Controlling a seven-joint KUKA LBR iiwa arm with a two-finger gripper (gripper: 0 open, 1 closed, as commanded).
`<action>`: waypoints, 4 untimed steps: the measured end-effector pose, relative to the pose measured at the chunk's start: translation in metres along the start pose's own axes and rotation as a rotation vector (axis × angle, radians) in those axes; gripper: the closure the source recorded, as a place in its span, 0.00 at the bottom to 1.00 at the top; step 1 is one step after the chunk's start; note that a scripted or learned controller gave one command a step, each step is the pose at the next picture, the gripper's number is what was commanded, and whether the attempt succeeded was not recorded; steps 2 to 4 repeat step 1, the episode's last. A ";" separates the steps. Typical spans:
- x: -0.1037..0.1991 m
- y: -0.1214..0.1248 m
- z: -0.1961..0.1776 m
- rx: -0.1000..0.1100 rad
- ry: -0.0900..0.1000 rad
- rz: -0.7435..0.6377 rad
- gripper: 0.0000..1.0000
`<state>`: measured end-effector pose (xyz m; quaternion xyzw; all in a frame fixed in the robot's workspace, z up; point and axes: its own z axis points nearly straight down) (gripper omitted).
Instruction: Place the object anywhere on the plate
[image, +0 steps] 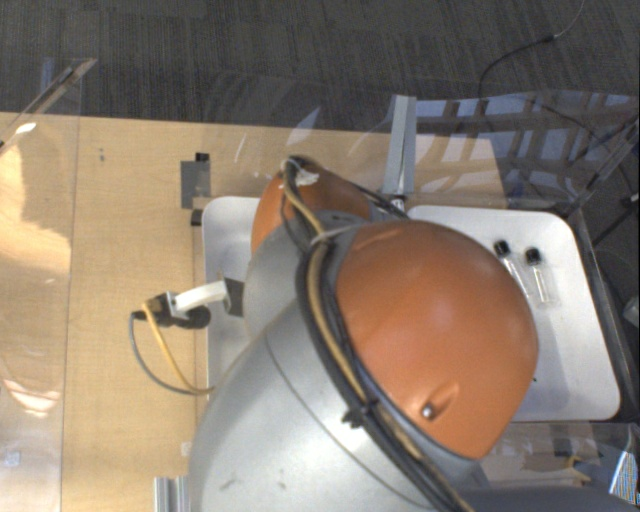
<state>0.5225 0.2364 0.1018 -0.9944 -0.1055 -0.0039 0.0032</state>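
Wooden bench (100, 250), two white bins (590, 330). Big grey-orange arm (430, 340) covers middle of frame. Object and plate hidden under it; fingers: can't tell. Risk: drop misses plate, lands in bin.

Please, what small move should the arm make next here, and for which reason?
Probably a slow retreat upward and back to the right. The grey arm with the orange band hangs over the left shallow white bin and covers most of it, along with part of the right shallow white bin. From this camera I cannot judge what lies under the arm, so clearing the view first seems the safest step.
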 end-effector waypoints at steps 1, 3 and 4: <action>-0.039 0.029 -0.089 -0.003 -0.010 -0.276 1.00; -0.039 0.029 -0.089 -0.003 -0.010 -0.276 1.00; -0.039 0.029 -0.089 -0.003 -0.010 -0.276 1.00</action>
